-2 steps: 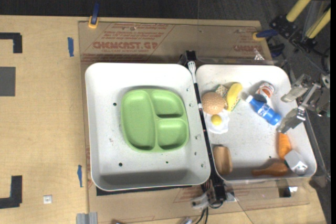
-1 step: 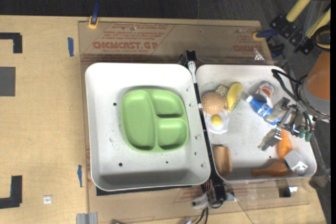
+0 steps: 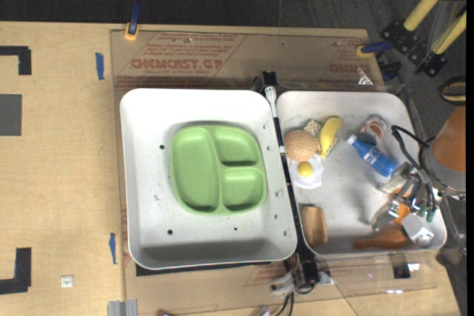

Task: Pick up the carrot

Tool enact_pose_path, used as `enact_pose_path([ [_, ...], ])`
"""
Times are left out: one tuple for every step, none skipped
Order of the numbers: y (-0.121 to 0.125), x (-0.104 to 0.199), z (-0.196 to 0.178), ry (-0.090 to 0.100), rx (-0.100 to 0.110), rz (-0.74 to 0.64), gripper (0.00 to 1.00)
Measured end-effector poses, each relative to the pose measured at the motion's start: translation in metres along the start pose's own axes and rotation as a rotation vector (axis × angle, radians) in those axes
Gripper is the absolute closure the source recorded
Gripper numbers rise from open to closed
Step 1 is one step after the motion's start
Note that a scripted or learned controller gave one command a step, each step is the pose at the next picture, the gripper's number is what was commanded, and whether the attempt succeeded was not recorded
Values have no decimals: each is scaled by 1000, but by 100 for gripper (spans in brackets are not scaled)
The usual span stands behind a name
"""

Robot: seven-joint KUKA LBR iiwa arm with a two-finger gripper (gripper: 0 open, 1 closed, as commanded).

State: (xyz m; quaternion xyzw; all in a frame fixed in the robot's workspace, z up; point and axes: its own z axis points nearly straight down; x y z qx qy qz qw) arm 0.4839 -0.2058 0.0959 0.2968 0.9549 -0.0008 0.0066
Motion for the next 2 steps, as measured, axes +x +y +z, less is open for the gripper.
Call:
enact_pose_path([
  [-7,-4,7,0,-1,-295,0],
  [48,32,6,-5,-3,-453,0],
])
